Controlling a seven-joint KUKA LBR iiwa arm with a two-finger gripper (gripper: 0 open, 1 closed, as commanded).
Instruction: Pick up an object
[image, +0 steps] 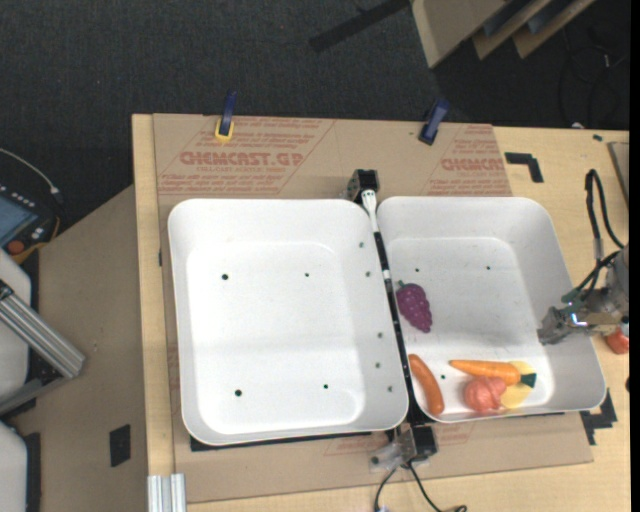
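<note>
Probably lab: clamped cardboard (330, 150), bins (200, 300)

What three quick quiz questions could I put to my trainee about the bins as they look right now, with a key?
1. True or false: the purple grape bunch lies in the left bin.
2. Which item lies nearest the divider between the bins: A) the orange carrot, B) the long red-orange piece, C) the pink fruit?
3. Fill in: the gripper sits at the ____ rim of the right bin.

Key:
1. False; it lies in the right bin, close to the divider.
2. B.
3. Right; nothing shows between its fingers.
</note>
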